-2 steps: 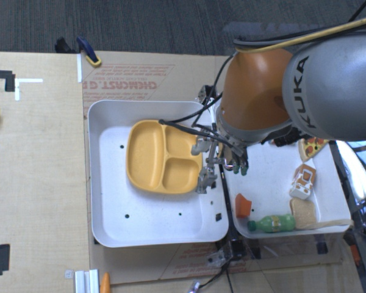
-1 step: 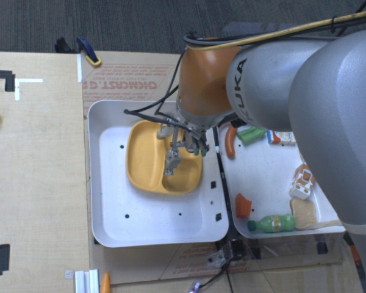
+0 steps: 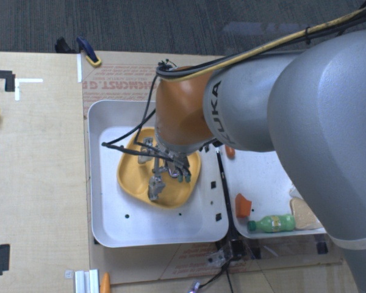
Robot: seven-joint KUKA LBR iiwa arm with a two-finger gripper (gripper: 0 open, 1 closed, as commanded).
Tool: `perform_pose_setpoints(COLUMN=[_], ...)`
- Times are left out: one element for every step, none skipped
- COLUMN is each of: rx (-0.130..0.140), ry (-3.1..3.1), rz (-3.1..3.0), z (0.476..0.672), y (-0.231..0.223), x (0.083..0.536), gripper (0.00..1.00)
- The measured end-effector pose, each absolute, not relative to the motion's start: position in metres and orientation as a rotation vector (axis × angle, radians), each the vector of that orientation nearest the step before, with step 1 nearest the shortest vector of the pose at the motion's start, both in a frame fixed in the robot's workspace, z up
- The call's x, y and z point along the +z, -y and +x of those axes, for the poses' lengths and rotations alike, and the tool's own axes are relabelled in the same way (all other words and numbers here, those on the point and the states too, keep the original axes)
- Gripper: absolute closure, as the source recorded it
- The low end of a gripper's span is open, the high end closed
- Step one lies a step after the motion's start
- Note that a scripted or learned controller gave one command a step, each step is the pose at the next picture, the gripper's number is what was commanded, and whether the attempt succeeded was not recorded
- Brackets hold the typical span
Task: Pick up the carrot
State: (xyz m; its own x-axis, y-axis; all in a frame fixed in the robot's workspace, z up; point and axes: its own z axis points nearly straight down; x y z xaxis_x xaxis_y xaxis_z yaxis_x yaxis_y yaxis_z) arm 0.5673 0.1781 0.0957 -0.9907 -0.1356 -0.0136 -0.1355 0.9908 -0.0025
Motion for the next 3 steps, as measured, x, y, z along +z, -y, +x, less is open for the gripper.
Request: perform_pose_setpoints(rx=[-0.002,0.001,-0.002], ry=[-3.127,-3.138,-3.122], rz=[-0.213,0.015,0.336], z=[0.566,0.484,0.479], y=[-0.178,-0.197,-0.17], x=[0.103,0.136,0.227], gripper=[1.0,1.0,1.0])
